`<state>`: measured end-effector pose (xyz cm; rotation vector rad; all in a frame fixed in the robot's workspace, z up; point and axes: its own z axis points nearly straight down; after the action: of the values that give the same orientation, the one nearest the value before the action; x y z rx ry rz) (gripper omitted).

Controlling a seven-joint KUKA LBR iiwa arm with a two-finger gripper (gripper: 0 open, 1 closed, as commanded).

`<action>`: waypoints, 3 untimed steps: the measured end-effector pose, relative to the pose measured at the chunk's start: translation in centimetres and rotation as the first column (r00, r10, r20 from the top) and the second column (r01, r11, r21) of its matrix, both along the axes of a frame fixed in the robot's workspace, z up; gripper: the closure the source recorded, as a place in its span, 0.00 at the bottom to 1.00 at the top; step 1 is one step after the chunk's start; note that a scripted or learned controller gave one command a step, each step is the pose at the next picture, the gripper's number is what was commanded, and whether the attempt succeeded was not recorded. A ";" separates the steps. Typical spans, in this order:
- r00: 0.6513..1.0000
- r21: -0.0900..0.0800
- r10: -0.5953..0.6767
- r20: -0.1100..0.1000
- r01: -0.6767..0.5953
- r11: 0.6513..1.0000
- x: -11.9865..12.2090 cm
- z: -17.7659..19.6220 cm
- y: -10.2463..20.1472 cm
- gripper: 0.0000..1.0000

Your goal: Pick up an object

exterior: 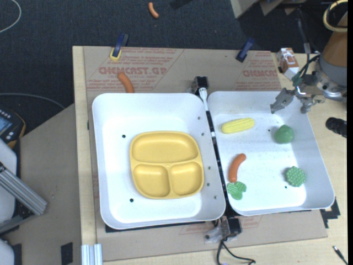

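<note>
My gripper [290, 107] hovers over the far right corner of the right bin [259, 203], its fingers spread open with nothing between them. Just below it in the bin lies a green ball [284, 134]. A yellow corn cob [238, 126] rests to the gripper's left, near the bin's far side. An orange sausage [236, 166] lies near the bin's left wall, with a green leafy piece [236, 190] at its near end. A green knobbly piece [295, 175] sits toward the near right.
The left bin [110, 115] holds a yellow divided plate [165, 164]. Another orange sausage [126, 82] lies on the cardboard behind the left bin, and one more [153, 9] on the dark floor. Blue clamps [118, 46] grip the board's far edge.
</note>
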<state>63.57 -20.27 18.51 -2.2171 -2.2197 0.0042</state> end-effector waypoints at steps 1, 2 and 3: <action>1.000 0.001 0.001 -0.001 -0.001 1.000 0.0 -6.2 0.7 0.00; 1.000 0.000 0.001 0.000 -0.001 1.000 0.0 -10.3 0.8 0.00; 1.000 -0.002 0.001 0.007 -0.001 1.000 0.2 -8.9 0.8 1.00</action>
<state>63.74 -19.51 9.63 -2.2204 -2.2254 -0.0012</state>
